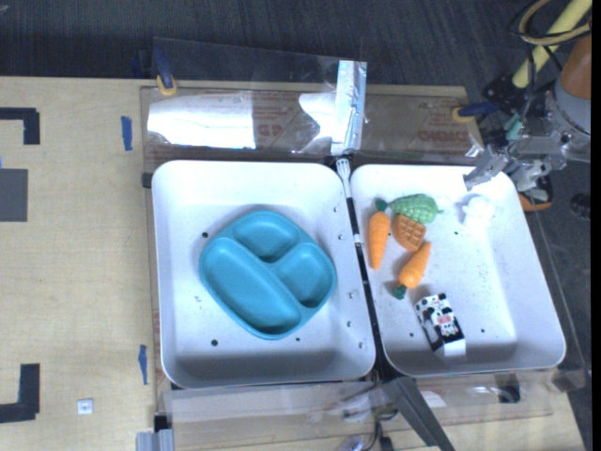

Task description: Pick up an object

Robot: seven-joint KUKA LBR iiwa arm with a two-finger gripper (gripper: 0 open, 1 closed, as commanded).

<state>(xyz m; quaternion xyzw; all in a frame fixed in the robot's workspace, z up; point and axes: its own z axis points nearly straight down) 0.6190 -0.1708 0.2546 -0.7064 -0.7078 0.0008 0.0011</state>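
The gripper (488,172) hung over the right bin's (526,346) far right corner, its metal parts blurring into cables, so whether it was spread or closed could not be told; nothing showed in it. Below lay two toy carrots (377,238), a green-topped orange piece (409,219) and a small cow figure (439,323). The left bin (178,346) held a blue divided plate (268,271). The arm was cut off at the frame's edge.

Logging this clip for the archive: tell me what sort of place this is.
Most likely a robotics lab's grasping bench, not a kitchen. Two shallow white bins sit side by side on a wooden bench; one holds a blue divided plate, the other toy carrots and a small cow figure. A cabled gripper reaches in.
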